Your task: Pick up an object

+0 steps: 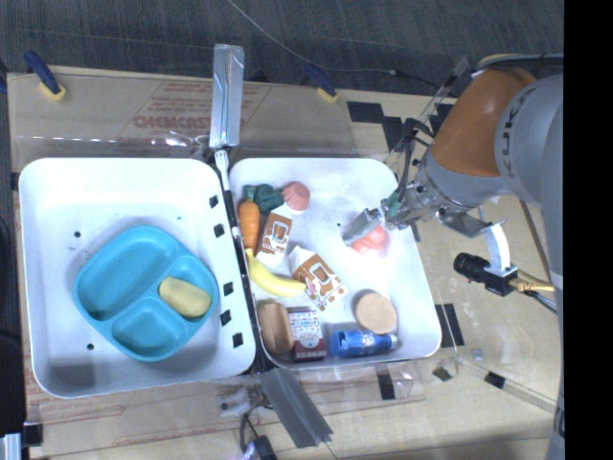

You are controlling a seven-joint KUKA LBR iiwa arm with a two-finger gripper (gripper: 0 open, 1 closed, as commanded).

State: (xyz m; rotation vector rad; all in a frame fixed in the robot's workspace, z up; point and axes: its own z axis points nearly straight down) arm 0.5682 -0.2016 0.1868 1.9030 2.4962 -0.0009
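Note:
My gripper (372, 222) hangs over the right side of the right bin (330, 175), reaching in from the right. A pink object (374, 241) lies directly below and against it, partly covered by it. I cannot make out whether the object is gripped. Further left in that bin lie a carrot (249, 224), a banana (272, 280), a pink ball (296, 195) and two small snack cartons (276, 235) (319, 281).
Along the right bin's front edge lie a brown bun (272, 326), a red-white box (306, 333), a blue bottle (364, 341) and a tan round disc (375, 311). The left bin (48, 199) holds a blue divided plate (129, 281) with a yellow lump (185, 296).

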